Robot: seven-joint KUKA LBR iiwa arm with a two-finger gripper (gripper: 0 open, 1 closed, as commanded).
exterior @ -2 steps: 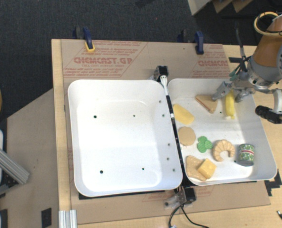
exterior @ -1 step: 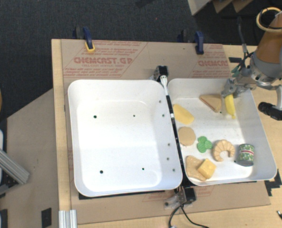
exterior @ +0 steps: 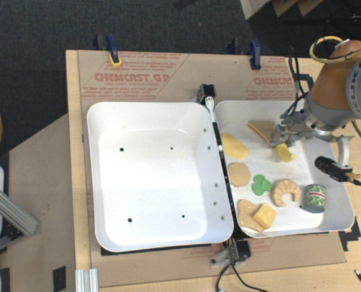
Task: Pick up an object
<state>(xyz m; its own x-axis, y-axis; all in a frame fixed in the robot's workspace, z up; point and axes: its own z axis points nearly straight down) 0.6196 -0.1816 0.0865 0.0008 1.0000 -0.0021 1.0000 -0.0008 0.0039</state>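
The right bin holds several toy foods: a tan wedge, a pale yellow lump, a round tan cookie, a green piece, a croissant, a cheese cube on a tan slice, and a green-labelled can. My gripper reaches down in the bin's upper part, right over a small yellow block. The block sits at the fingertips, low against the bin floor; whether it is gripped is unclear.
The left bin lies beside the right one, with a black divider strip between them. The arm's grey body and orange band hang over the right bin's far right corner. Cables run along the back edge.
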